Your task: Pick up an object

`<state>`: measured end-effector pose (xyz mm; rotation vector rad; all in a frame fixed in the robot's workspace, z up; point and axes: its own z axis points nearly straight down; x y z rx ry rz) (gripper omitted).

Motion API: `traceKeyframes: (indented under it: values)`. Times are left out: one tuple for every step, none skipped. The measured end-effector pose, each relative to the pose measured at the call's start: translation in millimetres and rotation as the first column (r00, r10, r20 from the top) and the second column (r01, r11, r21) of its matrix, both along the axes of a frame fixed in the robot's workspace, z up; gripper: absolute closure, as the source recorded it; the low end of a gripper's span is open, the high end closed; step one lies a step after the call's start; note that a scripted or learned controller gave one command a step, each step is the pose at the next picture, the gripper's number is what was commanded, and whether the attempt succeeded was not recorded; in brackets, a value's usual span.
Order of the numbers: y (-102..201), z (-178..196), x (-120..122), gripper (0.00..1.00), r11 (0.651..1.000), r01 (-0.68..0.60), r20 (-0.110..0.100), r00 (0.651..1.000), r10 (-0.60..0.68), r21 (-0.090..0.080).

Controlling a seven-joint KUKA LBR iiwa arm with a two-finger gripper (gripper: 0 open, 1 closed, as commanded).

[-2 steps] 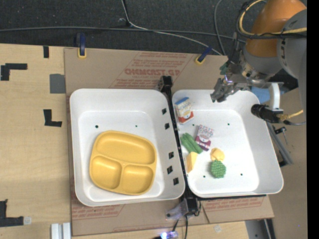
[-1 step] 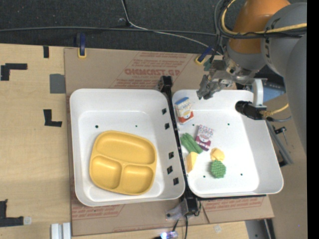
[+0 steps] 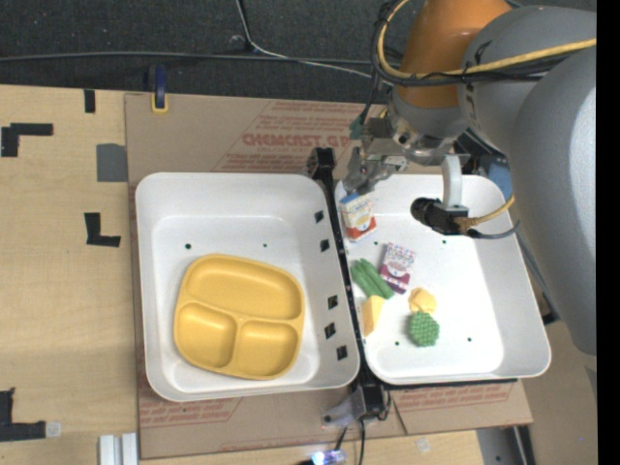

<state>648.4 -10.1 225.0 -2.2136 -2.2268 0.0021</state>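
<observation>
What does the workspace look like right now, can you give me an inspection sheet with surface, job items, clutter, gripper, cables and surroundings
Surface: a brown cardboard sheet on a wooden bench bears two white bins side by side, left bin and right bin.
Job's things: in the right bin, a small red and white carton, a purple packet, a green pod-like toy, a yellow piece, a second yellow piece and a green bumpy ball.
Clutter: a yellow divided tray lies in the left bin.
Gripper: gripper is low over the carton at the right bin's far left corner; grasp not confirmed.
Cables: a black cable crosses the dark backdrop; a yellow cable loops by the wrist.
Surroundings: black tape marks on the bench.
</observation>
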Motion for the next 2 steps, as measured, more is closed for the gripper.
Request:
traceKeyframes:
  values:
    - [48,-10,6,1.0,1.0,0.0,0.0,1.0,0.0,0.0]
    - [101,1,2,1.0,1.0,0.0,0.001,1.0,0.0,0.001]
